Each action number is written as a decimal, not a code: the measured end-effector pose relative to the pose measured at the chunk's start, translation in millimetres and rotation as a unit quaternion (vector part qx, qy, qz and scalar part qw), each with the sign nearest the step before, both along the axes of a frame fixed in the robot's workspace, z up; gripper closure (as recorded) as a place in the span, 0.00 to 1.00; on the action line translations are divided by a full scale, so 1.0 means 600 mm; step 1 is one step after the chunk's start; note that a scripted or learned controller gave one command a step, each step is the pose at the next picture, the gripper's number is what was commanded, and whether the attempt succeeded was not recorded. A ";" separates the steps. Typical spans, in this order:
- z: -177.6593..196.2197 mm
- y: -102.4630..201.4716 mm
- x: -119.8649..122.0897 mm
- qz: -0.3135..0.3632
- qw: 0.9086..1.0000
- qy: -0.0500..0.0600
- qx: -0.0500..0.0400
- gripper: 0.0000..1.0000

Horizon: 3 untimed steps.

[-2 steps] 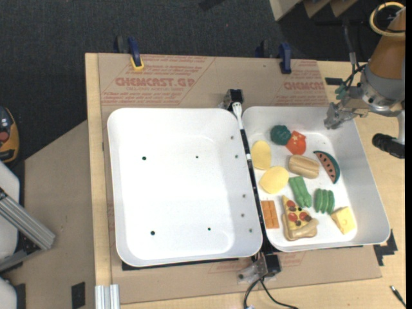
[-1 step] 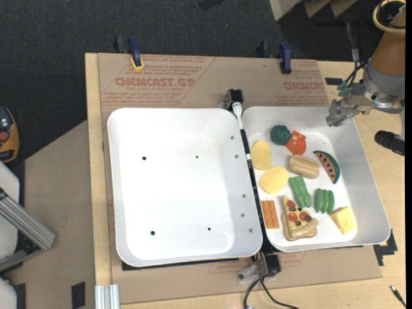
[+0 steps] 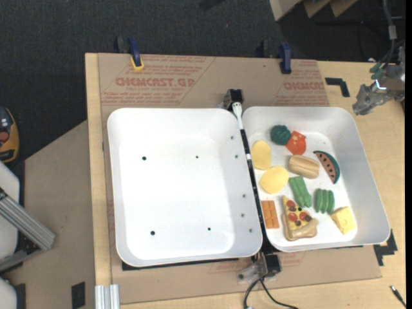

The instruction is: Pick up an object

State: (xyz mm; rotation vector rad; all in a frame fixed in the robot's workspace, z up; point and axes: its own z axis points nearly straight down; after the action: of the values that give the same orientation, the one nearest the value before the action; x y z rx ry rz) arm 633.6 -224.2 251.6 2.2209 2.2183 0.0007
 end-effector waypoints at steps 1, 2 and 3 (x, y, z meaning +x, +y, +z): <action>0.007 0.000 0.010 0.001 1.000 -0.001 0.000 1.00; 0.019 0.001 -0.004 0.001 1.000 0.001 0.001 1.00; 0.016 0.000 0.025 0.001 1.000 -0.001 -0.001 1.00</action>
State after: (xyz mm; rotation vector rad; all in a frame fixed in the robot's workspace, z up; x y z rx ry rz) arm 648.8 -224.3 260.9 2.2171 2.2182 0.0013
